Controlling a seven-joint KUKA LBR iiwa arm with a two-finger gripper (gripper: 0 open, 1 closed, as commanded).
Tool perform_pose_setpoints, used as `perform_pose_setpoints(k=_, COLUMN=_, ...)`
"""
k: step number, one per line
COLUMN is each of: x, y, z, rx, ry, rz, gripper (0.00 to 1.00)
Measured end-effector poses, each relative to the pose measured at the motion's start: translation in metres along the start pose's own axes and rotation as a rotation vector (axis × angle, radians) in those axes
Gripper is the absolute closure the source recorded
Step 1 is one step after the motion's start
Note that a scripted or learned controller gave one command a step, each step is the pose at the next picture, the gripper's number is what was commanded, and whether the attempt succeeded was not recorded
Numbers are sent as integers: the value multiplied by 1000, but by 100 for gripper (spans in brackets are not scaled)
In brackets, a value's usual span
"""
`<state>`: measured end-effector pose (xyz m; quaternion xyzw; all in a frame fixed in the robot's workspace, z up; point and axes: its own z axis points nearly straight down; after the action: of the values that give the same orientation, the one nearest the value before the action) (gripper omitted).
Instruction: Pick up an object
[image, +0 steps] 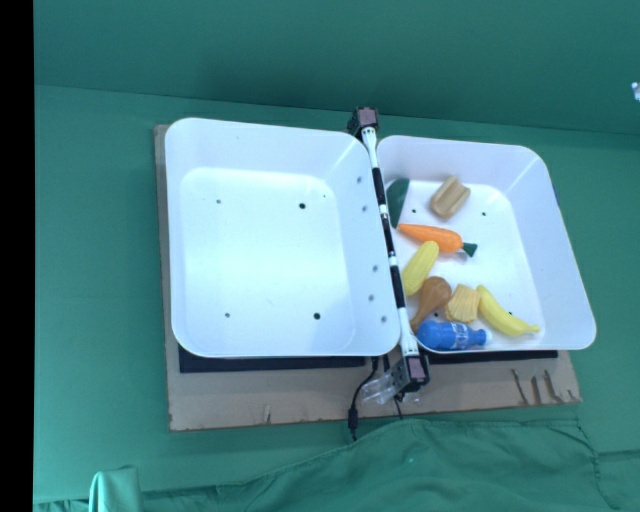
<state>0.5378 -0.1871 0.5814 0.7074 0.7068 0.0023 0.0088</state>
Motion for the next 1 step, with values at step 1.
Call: perform_pose_setpoints(k=1, x=71, y=31, z=62, rx=22, ry=10, rz=-4, gripper=100)
